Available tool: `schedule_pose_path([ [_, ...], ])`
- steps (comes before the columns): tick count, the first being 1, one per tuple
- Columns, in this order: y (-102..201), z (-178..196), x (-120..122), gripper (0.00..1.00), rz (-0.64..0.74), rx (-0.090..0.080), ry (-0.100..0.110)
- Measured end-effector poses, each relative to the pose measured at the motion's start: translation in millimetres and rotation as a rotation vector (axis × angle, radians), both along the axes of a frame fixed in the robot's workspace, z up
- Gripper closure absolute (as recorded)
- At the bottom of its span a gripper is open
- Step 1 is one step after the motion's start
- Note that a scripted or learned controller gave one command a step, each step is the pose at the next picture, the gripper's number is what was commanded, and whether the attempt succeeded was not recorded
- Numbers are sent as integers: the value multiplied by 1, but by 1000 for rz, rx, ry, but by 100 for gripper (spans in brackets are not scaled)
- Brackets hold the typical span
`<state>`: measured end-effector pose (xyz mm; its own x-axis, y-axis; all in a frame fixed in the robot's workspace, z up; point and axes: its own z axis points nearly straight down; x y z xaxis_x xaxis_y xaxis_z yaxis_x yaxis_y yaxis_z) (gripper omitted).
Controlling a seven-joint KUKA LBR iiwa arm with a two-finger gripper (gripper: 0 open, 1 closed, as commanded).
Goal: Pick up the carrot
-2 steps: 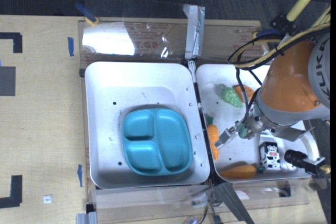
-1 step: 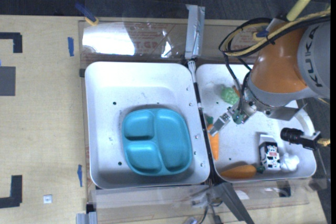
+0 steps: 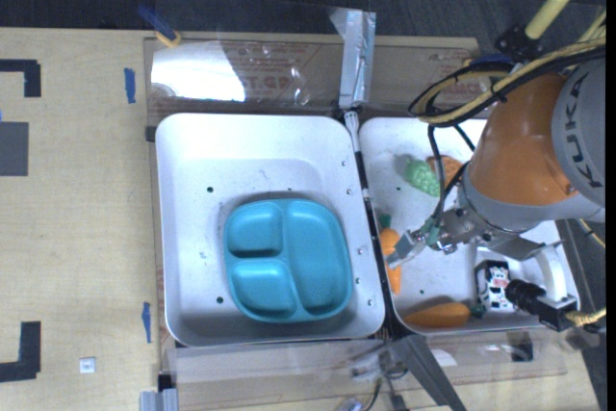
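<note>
A slim orange carrot (image 3: 390, 276) lies along the left wall of the right bin (image 3: 385, 149), running toward the front. Its upper end shows beside the tip of my gripper (image 3: 408, 247). The gripper reaches leftward from under the orange-banded wrist (image 3: 520, 159) and comes down over the carrot's upper half, covering its middle. Whether it touches the carrot cannot be made out from this angle.
A fatter orange oblong (image 3: 439, 313) lies by the right bin's front wall. A green knobbly item (image 3: 420, 174) and an orange piece (image 3: 449, 168) sit at the back, partly under the arm. A small black-and-white object (image 3: 496, 284) lies front right. A blue divided plate (image 3: 287, 257) sits in the left bin (image 3: 192, 149).
</note>
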<state>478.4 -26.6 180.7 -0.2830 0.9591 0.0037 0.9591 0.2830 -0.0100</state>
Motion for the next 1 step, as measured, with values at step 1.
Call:
schedule_pose_path([
  [1,-7,0,0,0,357,4,-1],
])
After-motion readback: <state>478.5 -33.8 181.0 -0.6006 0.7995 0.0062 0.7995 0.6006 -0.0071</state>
